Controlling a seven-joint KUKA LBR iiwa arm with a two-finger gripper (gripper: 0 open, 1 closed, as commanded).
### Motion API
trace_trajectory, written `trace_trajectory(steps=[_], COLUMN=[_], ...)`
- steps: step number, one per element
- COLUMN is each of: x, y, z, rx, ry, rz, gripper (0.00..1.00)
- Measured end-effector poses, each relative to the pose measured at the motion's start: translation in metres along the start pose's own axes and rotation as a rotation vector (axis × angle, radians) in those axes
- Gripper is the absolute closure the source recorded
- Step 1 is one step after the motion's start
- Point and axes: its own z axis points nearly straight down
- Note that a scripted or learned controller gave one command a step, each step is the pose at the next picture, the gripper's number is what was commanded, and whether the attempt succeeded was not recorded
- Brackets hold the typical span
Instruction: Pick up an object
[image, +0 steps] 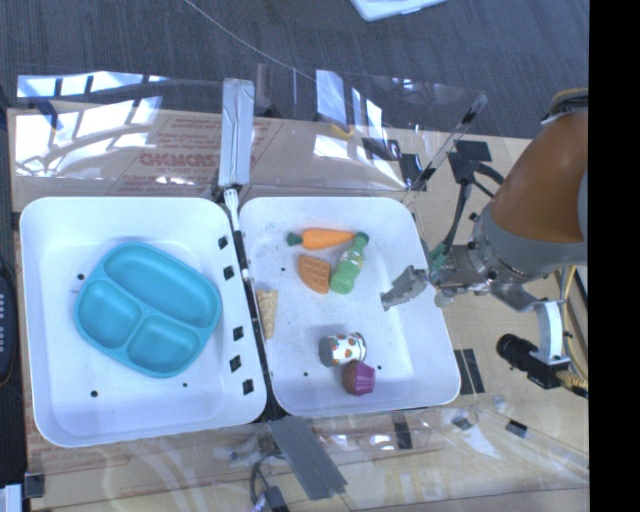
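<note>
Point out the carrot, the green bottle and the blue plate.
carrot (328, 239): camera view, middle of its orange body.
green bottle (347, 272): camera view, middle of its body.
blue plate (146, 308): camera view, ridge where its three compartments meet.

Bench (500, 420) bears two white bins (60, 400) side by side.
</note>
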Motion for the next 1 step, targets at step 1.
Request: trace_trajectory(steps=[1], x=[0.0120], y=[-0.0105], z=[0.0748], rx=[0.000], ry=[0.000], rz=[-0.110], gripper=[0.00])
